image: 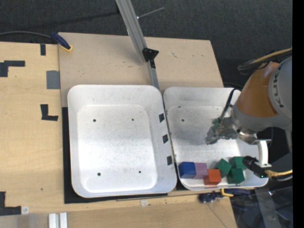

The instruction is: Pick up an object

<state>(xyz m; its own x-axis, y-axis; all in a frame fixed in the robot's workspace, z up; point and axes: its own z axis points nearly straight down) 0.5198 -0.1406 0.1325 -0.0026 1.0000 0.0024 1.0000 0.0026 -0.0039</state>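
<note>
Along the near edge of the right bin (199,95), small blocks are clustered: blue block (187,169), purple block (201,169), orange block (213,175), green blocks (231,169). No long axis is discernible. Farther in, the gripper (214,134) is lowered mid-bin; nothing is seen held.

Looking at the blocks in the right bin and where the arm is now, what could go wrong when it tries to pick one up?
1. The small blue cube, pale purple cube, orange cube and green blocks lie packed together, so the end effector may push neighbours or pinch two.
2. They sit against the near wall of the shallow white right bin, so a finger may strike the rim.
3. The end effector sits above the cluster in the view, over bare floor; closing there would probably grasp nothing.
</note>
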